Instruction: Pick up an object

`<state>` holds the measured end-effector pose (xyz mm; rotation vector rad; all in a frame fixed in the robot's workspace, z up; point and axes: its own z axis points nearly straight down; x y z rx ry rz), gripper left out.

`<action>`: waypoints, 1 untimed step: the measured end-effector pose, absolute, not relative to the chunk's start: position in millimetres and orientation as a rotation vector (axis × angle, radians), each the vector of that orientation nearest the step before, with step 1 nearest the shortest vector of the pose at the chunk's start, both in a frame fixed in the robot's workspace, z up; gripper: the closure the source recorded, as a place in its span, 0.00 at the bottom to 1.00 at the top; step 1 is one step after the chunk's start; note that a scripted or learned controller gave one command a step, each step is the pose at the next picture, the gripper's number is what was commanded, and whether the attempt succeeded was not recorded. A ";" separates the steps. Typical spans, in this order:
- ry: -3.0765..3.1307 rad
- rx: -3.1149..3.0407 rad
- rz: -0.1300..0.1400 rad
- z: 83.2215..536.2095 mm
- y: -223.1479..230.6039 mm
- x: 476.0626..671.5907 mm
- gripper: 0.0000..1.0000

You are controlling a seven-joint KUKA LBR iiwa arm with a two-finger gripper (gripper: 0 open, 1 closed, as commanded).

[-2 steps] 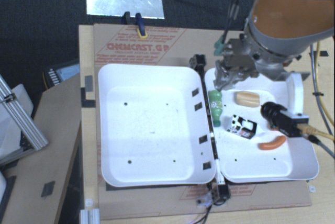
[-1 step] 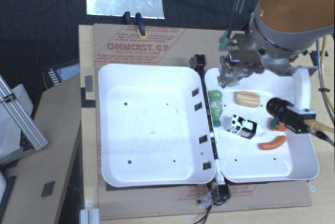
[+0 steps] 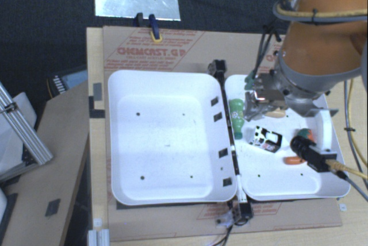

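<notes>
Camera view, read left to right. Left bin (image 3: 167,135): white, shallow, bare floor with a few small dark marks. It lies on a cardboard sheet (image 3: 155,49) printed in red. A row of black clips (image 3: 221,118) joins it to the right bin (image 3: 276,179) along their shared edge.

Right bin contents: a green object (image 3: 236,111) lies just inside the left wall. A black-and-white object (image 3: 266,139) lies near the middle of the floor. A small orange-red object (image 3: 294,160) lies further right, beside a black part of the arm's fittings (image 3: 310,154).

The gripper (image 3: 257,108) hangs over the upper part of the right bin, just right of the green object and above the black-and-white one (the orange wrist housing (image 3: 325,20) masks much of it). Finger state: cannot tell. No object is seen between the fingers.
</notes>
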<state>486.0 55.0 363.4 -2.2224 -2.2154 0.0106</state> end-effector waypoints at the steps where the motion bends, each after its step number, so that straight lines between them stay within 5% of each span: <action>1: -2.229 -2.218 -0.007 379.5 57.7 487.6 1.00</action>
